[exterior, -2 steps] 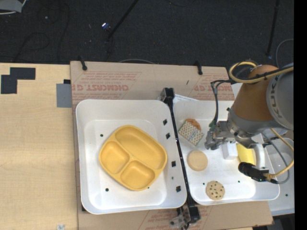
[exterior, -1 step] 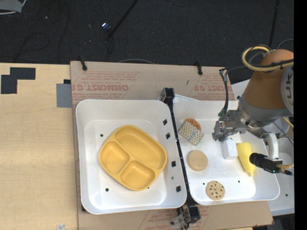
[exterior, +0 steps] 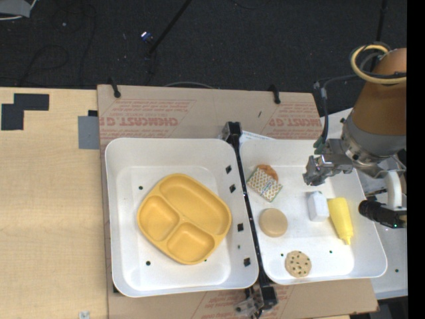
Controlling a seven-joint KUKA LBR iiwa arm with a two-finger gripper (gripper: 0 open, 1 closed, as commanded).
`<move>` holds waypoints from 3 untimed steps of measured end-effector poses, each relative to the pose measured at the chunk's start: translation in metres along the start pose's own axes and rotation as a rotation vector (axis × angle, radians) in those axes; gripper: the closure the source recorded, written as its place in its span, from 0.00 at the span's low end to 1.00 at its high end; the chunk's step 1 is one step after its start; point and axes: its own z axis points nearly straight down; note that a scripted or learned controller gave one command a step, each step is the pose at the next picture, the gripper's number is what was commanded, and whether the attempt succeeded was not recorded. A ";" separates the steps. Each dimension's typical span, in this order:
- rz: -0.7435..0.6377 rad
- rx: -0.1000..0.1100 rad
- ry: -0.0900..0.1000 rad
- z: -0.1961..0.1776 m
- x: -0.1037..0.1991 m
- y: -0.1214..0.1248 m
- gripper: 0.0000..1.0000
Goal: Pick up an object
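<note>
Overhead, slant view: we log two white bins side by side on the counter (exterior: 53,231), resting on a cardboard sheet (exterior: 199,115).
Left bin (exterior: 123,271): we see one yellow divided plate (exterior: 184,218) with three compartments, lying flat near the middle, turned at an angle to the bin walls.
Right bin (exterior: 372,261): we count five small items, all lying on the floor of the bin.
Patterned packet (exterior: 265,182): upper left of the right bin, close to the divider between the bins; orange-brown top, chequered lower part.
Round tan piece (exterior: 273,222): just below the packet, apart from it.
Chocolate-chip cookie (exterior: 298,264): near the front wall, below the tan piece.
White block (exterior: 317,205): right of the tan piece, just beside the yellow bottle, possibly touching; we cannot settle that.
Yellow bottle (exterior: 341,218): lying on its side, nozzle toward the front of the bin.
Arm (exterior: 382,105): enters from the right, grey with orange above the wrist, over the right bin's far right part.
Pincer (exterior: 320,169): sits above the white block, near it; we cannot tell how far it is open, and we see nothing in it.
</note>
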 end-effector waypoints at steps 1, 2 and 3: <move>-0.002 0.006 0.003 -0.004 0.046 -0.018 1.00; -0.004 0.007 0.003 -0.007 0.098 -0.024 1.00; -0.004 0.008 0.002 0.011 0.151 -0.035 1.00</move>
